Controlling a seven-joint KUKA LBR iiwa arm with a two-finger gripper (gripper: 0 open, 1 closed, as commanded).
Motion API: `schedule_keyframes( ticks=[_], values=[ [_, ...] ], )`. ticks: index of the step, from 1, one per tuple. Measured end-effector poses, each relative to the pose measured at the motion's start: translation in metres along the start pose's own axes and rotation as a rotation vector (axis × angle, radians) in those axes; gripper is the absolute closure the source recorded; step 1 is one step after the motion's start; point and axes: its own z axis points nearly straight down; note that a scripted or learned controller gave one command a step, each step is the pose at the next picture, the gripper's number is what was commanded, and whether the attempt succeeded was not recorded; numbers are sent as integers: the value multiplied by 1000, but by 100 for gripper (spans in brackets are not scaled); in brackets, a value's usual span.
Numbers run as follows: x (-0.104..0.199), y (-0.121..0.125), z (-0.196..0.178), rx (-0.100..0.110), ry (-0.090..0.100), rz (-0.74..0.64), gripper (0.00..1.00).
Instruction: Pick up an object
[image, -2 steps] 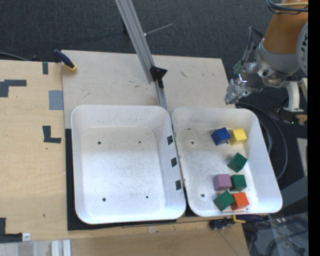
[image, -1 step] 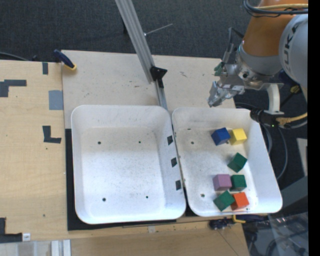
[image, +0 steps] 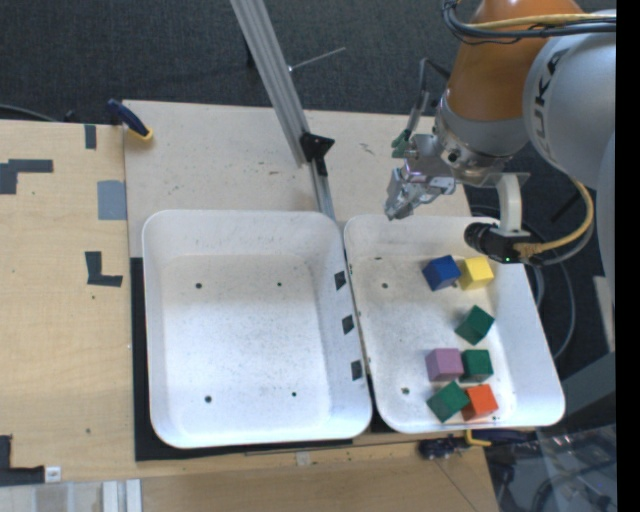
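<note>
Even, soft overhead light, faint shadows, mild graininess, slight softness toward the edges.

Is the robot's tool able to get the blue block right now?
Probably yes. The tool hovers over the right bin's far edge, and the blue block sits close by with open space above it; the yellow block touches one side.

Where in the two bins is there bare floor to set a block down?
The left bin offers bare floor wall to wall. In the right bin, the strip beside the divider is free; blocks crowd its right side, from the blue block to the orange block.
</note>
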Motion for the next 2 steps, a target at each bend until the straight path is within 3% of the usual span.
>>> schedule_keyframes(
  ticks=[1,2],
  values=[
    [53,4,12,1,0,-1,100],
    [100,-8,38,3,0,0,100]
  ],
)
